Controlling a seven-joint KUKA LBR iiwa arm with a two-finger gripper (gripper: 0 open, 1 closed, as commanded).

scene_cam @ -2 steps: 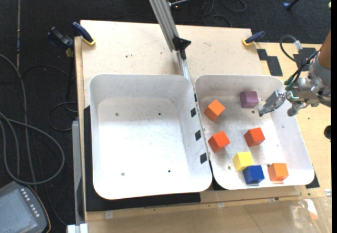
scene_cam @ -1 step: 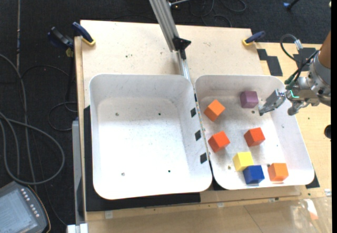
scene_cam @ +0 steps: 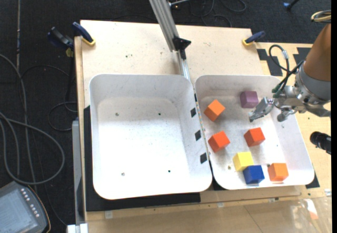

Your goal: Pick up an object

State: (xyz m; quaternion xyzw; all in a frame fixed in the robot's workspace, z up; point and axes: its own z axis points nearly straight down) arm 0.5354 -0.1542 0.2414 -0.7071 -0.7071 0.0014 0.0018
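A: Where does your two-finger gripper sit?

B: Over the right shallow white plastic bin, near its right edge. Your fingers are spread, with nothing between them. One fingertip points at the bin floor between the purple cube and an orange-red cube.

A: And the blocks you could take?

B: All in that right bin. Orange cube near the left wall; another orange-red cube below it. Yellow cube touching a blue cube by the front edge, and an orange cube just beside the blue. The left white bin lies alongside, on the tan wooden bench.
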